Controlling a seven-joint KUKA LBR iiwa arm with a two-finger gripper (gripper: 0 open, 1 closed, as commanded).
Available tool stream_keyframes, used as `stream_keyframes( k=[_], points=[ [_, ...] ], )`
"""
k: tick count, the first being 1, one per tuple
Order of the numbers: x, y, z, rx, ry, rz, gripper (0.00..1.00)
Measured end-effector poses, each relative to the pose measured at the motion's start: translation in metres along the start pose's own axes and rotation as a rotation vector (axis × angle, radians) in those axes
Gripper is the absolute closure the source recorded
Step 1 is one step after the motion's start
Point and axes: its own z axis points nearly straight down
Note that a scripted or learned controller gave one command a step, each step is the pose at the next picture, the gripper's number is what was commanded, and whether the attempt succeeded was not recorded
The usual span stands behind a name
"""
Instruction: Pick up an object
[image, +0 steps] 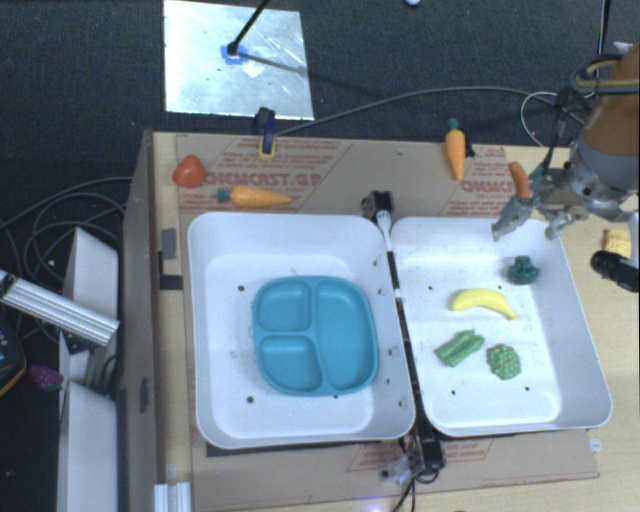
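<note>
Claw (531, 219) spread open with nothing between fingers, poised over far edge of right bin (575, 395), dark green toy (522, 269) just below it, then banana (483, 302), green pods (458, 348), green berry cluster (504, 361); blue plate (314, 335) in left bin (215, 300).

Two bins (300, 235) (white), one plate (314, 334), three carrots (259, 197).

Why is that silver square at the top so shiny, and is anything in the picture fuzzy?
In the camera view, the metal sheet on the dark floor reflects light, so it glares pale; the white bins look bright and evenly lit, with faint shadows under the banana; the whole camera view is slightly soft, and the tool at the right looks a bit blurred.
</note>
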Motion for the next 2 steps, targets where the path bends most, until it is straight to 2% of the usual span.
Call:
stream_keyframes(
  k=[1,2],
  points=[
    [0.024,-0.067,0.065,0.003,0.001,0.002,0.0],
    [0.08,-0.083,0.128,0.003,0.002,0.0,0.0]
  ],
)
